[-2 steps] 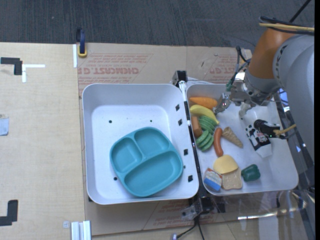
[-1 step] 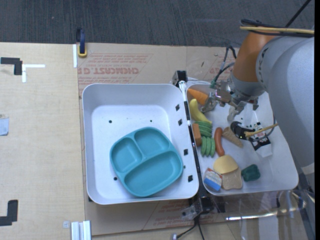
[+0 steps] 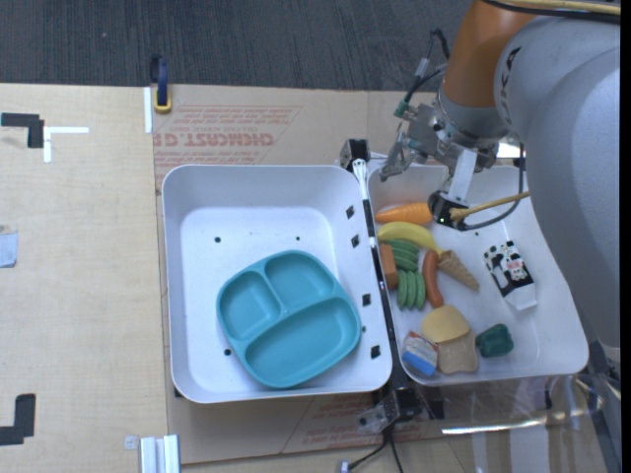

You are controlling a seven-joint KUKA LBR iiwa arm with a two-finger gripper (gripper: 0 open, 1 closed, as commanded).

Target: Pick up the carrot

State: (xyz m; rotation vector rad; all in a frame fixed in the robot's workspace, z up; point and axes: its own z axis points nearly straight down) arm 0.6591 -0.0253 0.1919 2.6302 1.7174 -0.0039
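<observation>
1. A pale wooden bench has brown cardboard lying on it, and past its far edge there is dark grey floor.
2. Two white bins sit side by side on the bench.
3. The left bin holds a blue plate with three parts.
4. The right bin holds lots of toy food.
5. The carrot is orange. It lies on its side at the far end of the right bin, close to the wall between the two bins.
6. A yellow banana lies just beside the carrot, on the near side.
7. Next come green pods, a red pepper and an ice cream cone.
8. A little milk box with black spots lies further right.
9. The big grey arm comes in from the right.
10. The gripper hangs over the far rim of the right bin, near the carrot but not touching it.
11. It is too hard to see if the gripper is squeezed or let loose.
12. Nothing can be seen held in it.
</observation>
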